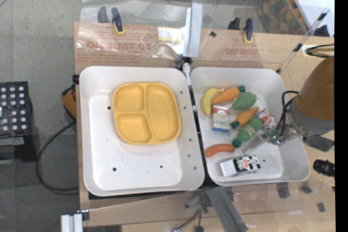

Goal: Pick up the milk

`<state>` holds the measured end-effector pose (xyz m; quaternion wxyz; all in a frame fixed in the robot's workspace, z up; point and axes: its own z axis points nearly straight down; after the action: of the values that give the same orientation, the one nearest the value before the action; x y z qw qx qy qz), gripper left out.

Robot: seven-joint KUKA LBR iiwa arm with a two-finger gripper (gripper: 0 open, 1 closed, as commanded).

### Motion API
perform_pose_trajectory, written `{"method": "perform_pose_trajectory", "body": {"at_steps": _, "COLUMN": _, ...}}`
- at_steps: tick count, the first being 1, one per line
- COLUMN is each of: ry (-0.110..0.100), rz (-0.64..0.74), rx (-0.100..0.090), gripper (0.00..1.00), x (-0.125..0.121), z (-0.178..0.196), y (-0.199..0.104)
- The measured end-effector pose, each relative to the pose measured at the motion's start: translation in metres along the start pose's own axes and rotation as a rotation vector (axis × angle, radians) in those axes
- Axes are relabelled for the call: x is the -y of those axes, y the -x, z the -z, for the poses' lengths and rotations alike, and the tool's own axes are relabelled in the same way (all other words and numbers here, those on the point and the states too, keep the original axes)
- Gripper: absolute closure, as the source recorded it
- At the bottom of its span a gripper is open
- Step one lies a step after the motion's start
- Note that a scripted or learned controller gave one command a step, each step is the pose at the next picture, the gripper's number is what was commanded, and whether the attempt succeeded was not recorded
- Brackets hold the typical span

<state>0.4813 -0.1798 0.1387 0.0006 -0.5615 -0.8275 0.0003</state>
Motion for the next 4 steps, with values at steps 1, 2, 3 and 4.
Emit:
{"method": "perform_pose_trajectory", "body": {"at_steps": 1, "ry": 0.006, "rz": 0.298, "rx": 0.004, "gripper": 0.0, "x": -0.014, "z": -0.045, "y": -0.036}}
{"method": "perform_pose_trajectory", "body": {"at_steps": 2, "ry": 0.004, "rz": 0.392, "rx": 0.004, "gripper": 0.0, "x": -0.003, "z": -0.03, "y": -0.01}}
{"method": "perform_pose_trajectory", "body": {"at_steps": 3, "ry": 0.001, "rz": 0.228, "rx": 0.002, "gripper": 0.0, "x": -0.022, "z": 0.005, "y": 0.053}}
{"method": "perform_pose_trajectory", "body": {"at_steps": 4, "ry": 0.001, "rz": 0.25, "rx": 0.0, "gripper": 0.0, "x": -0.001, "z": -0.027, "y": 0.009}}
